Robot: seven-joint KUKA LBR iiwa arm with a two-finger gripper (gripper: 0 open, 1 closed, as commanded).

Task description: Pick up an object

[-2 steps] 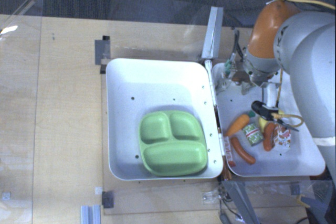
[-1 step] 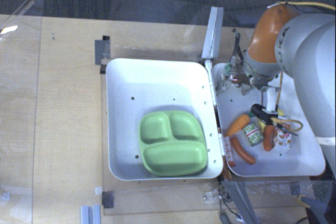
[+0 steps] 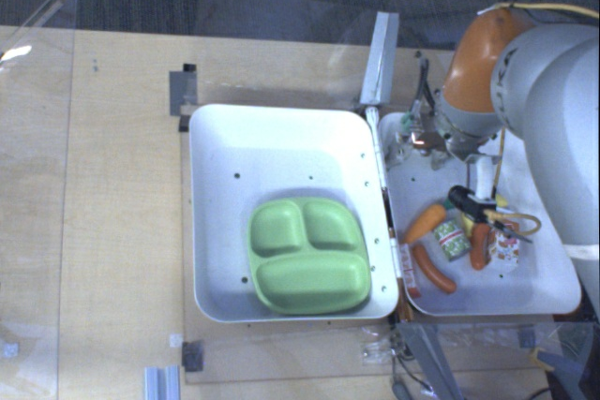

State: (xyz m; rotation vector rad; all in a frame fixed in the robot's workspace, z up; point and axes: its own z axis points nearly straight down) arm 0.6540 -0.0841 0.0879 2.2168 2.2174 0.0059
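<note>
The right bin (image 3: 525, 295) holds several small items near its left-middle. An orange carrot (image 3: 427, 221) lies slanted, with a brown-red sausage (image 3: 434, 268) below it. Next to them sit a green packet (image 3: 453, 239), a second reddish sausage (image 3: 480, 246) and a white piece with red marks (image 3: 504, 250). My gripper (image 3: 418, 138) hangs over the bin's far left corner, well above and apart from these items. Nothing shows between its fingers. The grey arm with its orange band (image 3: 483, 61) covers the bin's far right part.
The left bin (image 3: 216, 201) holds a green divided tray (image 3: 307, 254) at its near right. A grey metal upright (image 3: 379, 61) stands behind the gap between the two bins. Wooden bench surface spreads out to the left.
</note>
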